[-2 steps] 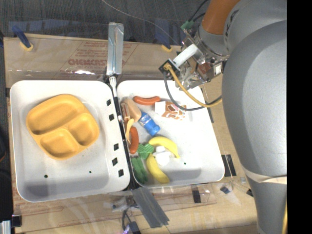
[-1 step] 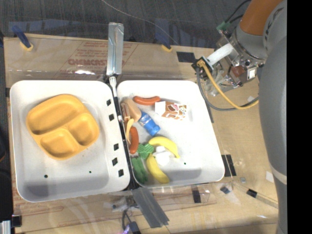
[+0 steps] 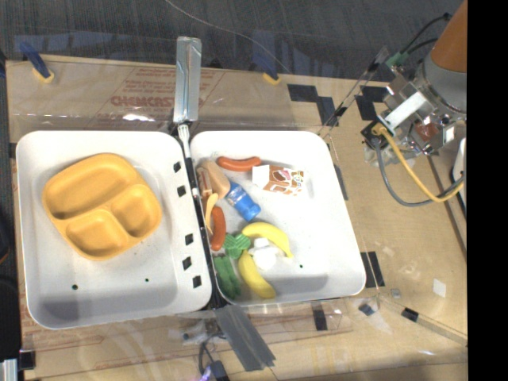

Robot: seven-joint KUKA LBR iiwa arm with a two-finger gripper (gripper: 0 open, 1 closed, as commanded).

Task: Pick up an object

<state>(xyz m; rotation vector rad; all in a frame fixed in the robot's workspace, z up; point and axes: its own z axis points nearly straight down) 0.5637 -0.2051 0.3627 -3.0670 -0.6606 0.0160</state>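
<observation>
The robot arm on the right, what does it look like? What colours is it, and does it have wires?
The arm has an orange band over a grey, rounded wrist. Below that sits its hand, a jumble of metal parts with a pale white block on it. A yellow cable loops down from it, with thinner dark wires beside it. The hand is too cluttered and small to make out its fingers.

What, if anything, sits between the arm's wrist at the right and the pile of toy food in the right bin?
Nothing visible. The wrist and gripper sit over the bench outside the right bin. Bare bin floor lies between that side and the bananas, blue bottle and sausage.
</observation>
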